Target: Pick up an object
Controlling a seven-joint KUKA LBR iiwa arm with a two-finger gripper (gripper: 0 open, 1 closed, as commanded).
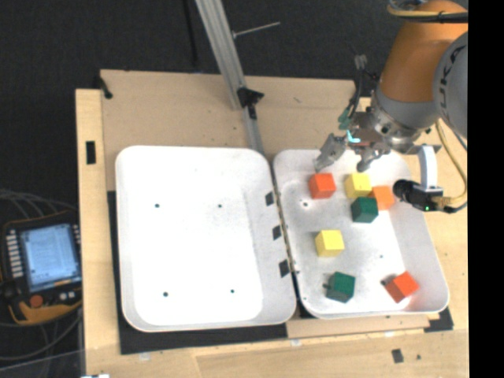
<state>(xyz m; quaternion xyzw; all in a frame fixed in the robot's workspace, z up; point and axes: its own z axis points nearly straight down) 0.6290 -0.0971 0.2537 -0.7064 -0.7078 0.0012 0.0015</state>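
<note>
Two white bins on the desk; right bin (417,246) holds seven small blocks; gripper (348,157) hovers at its back edge, fingers spread wide, empty; nearest orange block (322,185) looks rigid, light, flat-faced; pinch across opposite sides.

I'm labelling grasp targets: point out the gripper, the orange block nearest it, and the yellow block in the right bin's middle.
Gripper (347,159), camera view, between fingertips.
Orange cube-shaped block (321,185), camera view, top face.
Yellow cube-shaped block (329,242), camera view, top face.
</note>
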